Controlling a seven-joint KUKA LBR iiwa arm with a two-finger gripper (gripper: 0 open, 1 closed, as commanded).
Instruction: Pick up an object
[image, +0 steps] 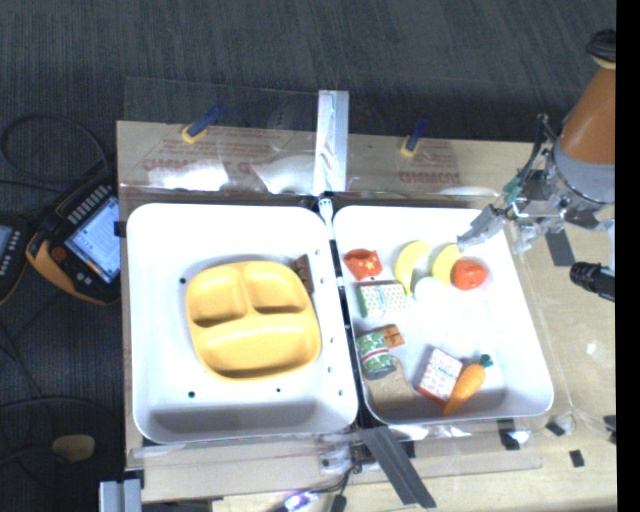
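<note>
Arm (592, 120): orange band over a grey wrist section. Gripper (500, 222): silver metal w/ small green bits, black block beside it, all right of the right-hand bin (535, 330).

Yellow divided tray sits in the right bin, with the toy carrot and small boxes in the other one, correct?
Not quite: the camera view shows the yellow divided tray in the left bin. The toy carrot and small boxes lie in the right bin.

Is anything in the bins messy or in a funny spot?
Mostly no. The yellow tray sits flat but slightly crooked in the left bin. A small brown thing is wedged between the tray and the bin wall, which looks odd. The toy food in the right bin is just scattered loosely.
</note>
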